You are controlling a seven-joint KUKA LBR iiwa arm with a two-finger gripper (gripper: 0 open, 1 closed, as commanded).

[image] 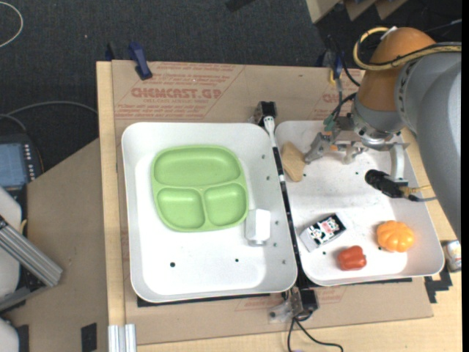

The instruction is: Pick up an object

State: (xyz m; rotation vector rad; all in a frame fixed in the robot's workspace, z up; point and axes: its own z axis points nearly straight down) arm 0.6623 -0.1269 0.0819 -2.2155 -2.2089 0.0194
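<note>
Alignment comes first: my claw (335,150), apart or together I cannot tell, hangs just beside the tan rounded block (293,161) by the white bin's (418,266) inner wall. I should centre over it, then descend squarely.

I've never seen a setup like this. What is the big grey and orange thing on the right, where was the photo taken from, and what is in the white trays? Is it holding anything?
The grey and orange thing is a robot arm. At its end is the gripper, its "hand" for picking things up. The single camera is fixed above the bench and looks down at a slant.

The left bin holds a green divided plate and a small white block. The right bin holds a tan piece, a black-and-white box, a red toy and an orange toy.

The gripper sits over the right bin's far end, near the tan piece. I can see nothing held by it.
</note>
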